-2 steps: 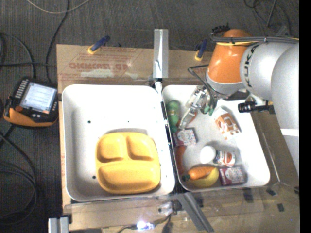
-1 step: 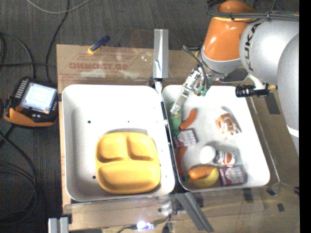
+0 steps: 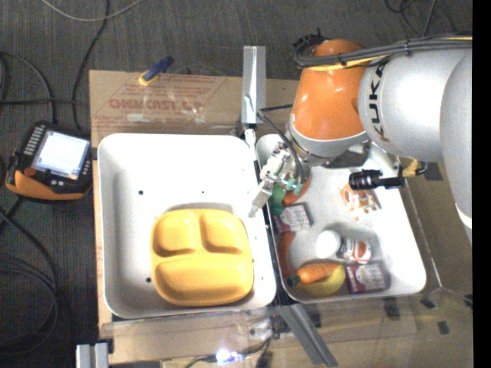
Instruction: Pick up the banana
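The orange-banded arm (image 3: 337, 90) looms at upper right. Its gripper (image 3: 270, 181), whether spread or closed I cannot tell, hangs mid-frame, well apart from the banana (image 3: 326, 284) at the right bin's (image 3: 410, 236) lower edge.

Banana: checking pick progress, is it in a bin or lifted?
In the right bin: the banana lies at its front under a carrot.

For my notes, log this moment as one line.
arm: over right bin | claw: at bins' divider | banana: right bin front, not held | yellow tray: left bin
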### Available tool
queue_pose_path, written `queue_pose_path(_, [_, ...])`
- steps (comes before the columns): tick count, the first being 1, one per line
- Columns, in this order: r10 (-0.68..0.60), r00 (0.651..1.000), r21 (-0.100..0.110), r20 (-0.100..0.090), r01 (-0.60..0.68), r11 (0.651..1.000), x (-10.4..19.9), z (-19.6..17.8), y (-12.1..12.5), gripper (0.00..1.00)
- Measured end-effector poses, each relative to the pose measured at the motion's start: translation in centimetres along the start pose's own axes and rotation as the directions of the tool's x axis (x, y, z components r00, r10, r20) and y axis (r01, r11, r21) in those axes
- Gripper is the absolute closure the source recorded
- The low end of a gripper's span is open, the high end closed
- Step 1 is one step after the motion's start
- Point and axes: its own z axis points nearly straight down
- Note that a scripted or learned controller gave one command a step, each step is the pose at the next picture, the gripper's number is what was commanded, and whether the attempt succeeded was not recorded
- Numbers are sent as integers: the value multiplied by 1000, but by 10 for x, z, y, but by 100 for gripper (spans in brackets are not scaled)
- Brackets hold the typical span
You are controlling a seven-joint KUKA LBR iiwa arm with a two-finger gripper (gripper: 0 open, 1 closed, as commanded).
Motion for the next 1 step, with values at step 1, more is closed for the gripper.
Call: queue_pose_path(1, [0, 1000, 0, 0, 0, 1000, 0, 0, 0, 0])
